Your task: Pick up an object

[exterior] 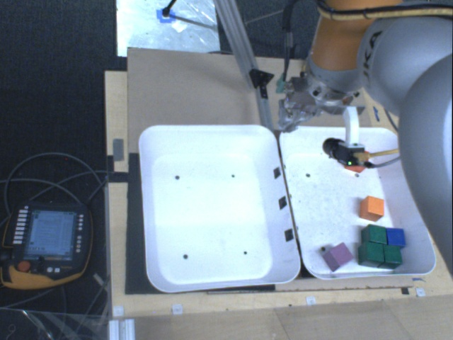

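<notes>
Purple block (337,255), long axis diagonal

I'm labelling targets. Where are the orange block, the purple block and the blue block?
orange block (371,207), camera view, top face.
purple block (338,255), camera view, top face.
blue block (395,237), camera view, top face.

An orange cube (371,207) lies at the right of the frame. Below it, lower right, a cluster of green blocks (376,246) touches a blue block (396,237). A purple block (338,256) lies tilted just left of the cluster.
</notes>
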`<state>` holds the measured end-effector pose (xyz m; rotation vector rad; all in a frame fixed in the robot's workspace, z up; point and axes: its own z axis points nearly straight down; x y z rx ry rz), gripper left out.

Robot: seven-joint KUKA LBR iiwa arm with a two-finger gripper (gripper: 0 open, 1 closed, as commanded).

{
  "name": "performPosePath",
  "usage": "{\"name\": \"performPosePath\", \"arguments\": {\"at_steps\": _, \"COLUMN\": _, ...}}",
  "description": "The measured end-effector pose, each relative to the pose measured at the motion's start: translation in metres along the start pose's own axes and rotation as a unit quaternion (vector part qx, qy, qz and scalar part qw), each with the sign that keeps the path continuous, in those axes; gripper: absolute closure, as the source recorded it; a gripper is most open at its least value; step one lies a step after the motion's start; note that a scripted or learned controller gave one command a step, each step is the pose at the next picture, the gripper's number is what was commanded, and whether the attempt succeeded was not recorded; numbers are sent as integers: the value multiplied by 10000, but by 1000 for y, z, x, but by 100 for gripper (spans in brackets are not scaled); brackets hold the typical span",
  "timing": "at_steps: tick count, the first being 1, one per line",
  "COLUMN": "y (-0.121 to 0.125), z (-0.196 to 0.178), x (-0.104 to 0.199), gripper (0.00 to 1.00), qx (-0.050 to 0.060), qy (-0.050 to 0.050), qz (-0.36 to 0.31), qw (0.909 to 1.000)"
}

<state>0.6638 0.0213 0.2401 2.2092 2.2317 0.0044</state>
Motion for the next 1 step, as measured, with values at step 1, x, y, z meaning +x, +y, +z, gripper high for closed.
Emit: {"name": "performPosePath", "arguments": {"at_steps": 1, "y": 6, "z": -1, "x": 44, "gripper": 100, "qx": -3, "qy": 1, "qz": 6, "qw": 10000}}
